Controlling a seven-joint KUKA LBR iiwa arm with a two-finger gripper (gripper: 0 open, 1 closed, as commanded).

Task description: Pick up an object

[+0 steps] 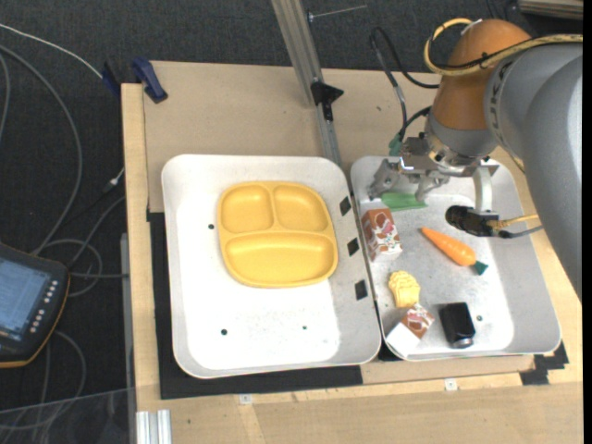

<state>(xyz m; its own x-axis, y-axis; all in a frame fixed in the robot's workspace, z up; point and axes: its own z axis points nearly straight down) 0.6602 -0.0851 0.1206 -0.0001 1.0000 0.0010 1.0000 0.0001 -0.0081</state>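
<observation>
The arm reached in from the right and its gripper [414,176] hung low over the far left corner of the right bin [518,313]. Right under it lay a flat green thing [401,200] on the bin floor. The gripper looked to be touching it or just above it, but I could not tell if its pincer was apart or together, and I could not see anything held in it.

That green thing was probably what it wanted to pick up, since the gripper was straight over it.

Other things lay loose in the same bin, likely so the arm had plenty to choose from. A small red and white carton [380,231] stood near the left wall. A toy carrot [451,247] lay in the middle. A yellow toy [403,288] and a small red packet [416,320] sat near the front left corner, with a black block [456,323] beside them.

The left bin [194,331] carried a yellow plate [276,233] with three parts, lying flat toward the far edge.
</observation>
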